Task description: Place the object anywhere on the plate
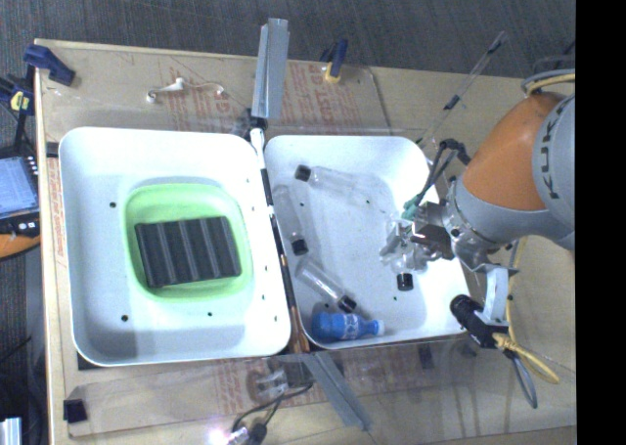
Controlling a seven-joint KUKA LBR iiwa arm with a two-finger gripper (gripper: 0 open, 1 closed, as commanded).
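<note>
A light green plate (182, 200) lies in the left bin (88, 238), with a dark ridged block (186, 249) resting on its middle. My gripper (411, 240) is low over the right side of the right bin (372, 152), far from the plate. A crumpled clear plastic piece (395, 245) sits right at the gripper's tip; whether it is held is unclear. Just below it lies a small black cap (404, 282). Clear bottles with black caps lie at the bin's top (337, 182), left (285, 210) and lower middle (321, 283). A blue bottle (344, 326) rests by the front wall.
The orange-banded arm (509, 164) covers the right bin's right edge. A grey bar (269, 66) stands behind the bins, above the ridge where they meet. Blue clamps (335, 57) (49, 64) sit on the bench's back edge, and cables (518, 355) trail at the front right.
</note>
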